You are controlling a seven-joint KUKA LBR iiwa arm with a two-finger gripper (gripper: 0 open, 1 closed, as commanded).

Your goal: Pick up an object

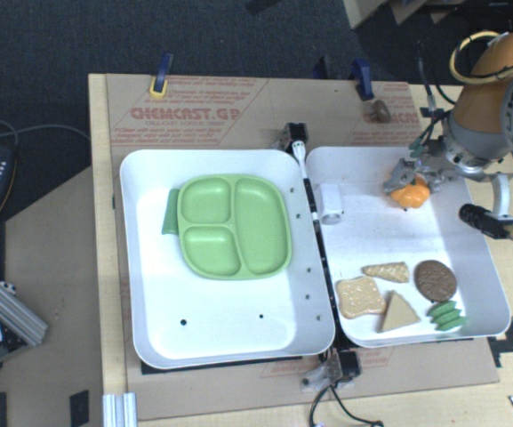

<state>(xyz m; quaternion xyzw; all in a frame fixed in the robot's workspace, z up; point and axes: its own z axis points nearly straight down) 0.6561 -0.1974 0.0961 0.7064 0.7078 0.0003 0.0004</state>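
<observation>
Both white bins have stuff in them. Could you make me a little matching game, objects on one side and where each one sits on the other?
Things:
1. green divided plate
2. orange object
3. brown round cookie
4. small white cylinder

Places:
A. right bin, far part, right under the claw
B. right bin, close to the wall shared with the left bin
C. left bin, upper middle
D. right bin, near part, beside the green pea pod

Pairs: 1-C, 2-A, 3-D, 4-B
</observation>
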